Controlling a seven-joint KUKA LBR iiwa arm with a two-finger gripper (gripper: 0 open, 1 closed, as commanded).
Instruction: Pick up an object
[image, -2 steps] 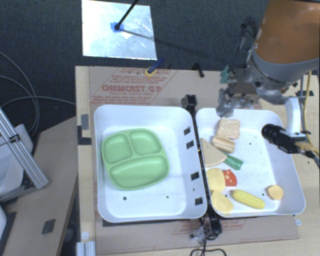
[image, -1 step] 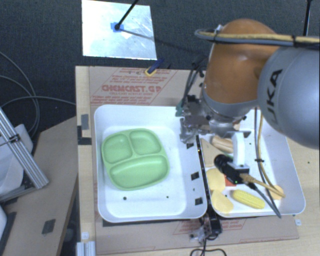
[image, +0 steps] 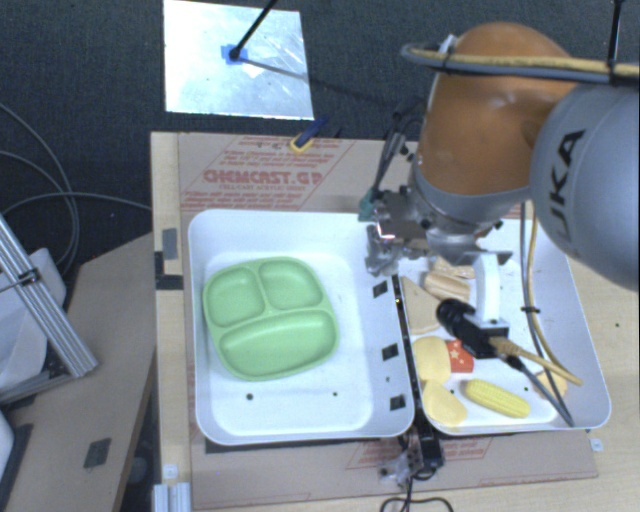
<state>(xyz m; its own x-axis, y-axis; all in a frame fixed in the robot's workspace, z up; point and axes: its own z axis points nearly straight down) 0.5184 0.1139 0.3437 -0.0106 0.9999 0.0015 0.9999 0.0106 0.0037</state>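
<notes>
The grey arm with its orange band reaches in from the upper right. My gripper (image: 382, 250) hangs low over the ridge between the two bins, at the right bin's upper left corner. In the right bin (image: 590, 390) lie several toy foods. A yellow corn cob (image: 496, 398) is at the front, with a pale yellow piece (image: 434, 362) to its left and a small red piece (image: 460, 356) beside that. A tan slice (image: 444, 284) lies just right of the gripper, partly hidden by the wrist. Nothing shows between the gripper's tips.
A green divided plate (image: 268, 318) lies in the left bin (image: 290, 415). Both bins rest on a cardboard sheet (image: 260, 175). A shiny square sheet (image: 238, 60) lies at the back. A metal frame (image: 40, 310) stands at the far left.
</notes>
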